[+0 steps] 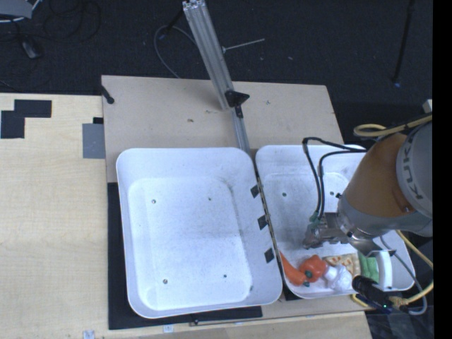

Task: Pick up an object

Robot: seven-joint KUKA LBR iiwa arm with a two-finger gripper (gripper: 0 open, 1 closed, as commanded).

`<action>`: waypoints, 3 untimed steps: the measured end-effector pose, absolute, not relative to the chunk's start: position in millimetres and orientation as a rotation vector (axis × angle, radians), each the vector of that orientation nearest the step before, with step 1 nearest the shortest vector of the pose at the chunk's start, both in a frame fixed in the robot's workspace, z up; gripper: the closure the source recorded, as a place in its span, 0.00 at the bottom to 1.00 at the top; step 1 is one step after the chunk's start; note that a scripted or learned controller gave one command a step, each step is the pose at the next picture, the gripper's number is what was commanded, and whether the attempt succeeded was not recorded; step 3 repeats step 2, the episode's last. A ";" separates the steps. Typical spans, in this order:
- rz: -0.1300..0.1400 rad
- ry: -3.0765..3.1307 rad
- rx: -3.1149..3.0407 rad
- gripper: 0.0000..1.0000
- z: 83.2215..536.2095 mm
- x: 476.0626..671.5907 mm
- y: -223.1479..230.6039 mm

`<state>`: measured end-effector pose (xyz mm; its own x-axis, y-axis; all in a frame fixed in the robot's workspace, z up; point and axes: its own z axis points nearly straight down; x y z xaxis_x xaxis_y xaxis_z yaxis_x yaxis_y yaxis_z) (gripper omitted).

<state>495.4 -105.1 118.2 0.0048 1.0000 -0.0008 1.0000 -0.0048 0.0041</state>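
The hand (316, 235) hangs low inside the right-hand shallow white plastic bin (296, 175), near the bin's middle and just above the cluster of things at its near end; whether it is open or closed, I cannot tell, and nothing shows in its grasp. The grey arm with its orange band (378, 179) comes in from the right and bends down over the bin's right half, black cables looping along it.

Just below the hand lies an orange, carrot-like plastic object (300, 269), its long axis slanting from upper left to lower right. Beside it, to the right, sit a crumpled white object (337, 279), a pale tan textured piece (342, 261) and a green and white item (373, 267), all crowded into the near end.

The left-hand shallow white plastic bin (187, 232) stands touching the right one on the pale wooden bench (169, 111).
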 end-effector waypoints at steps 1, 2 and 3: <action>0.006 2.220 2.217 1.00 189.6 495.4 -88.9; 0.001 2.229 2.216 1.00 186.4 494.3 -0.7; 0.001 2.229 2.216 1.00 186.4 494.3 -0.7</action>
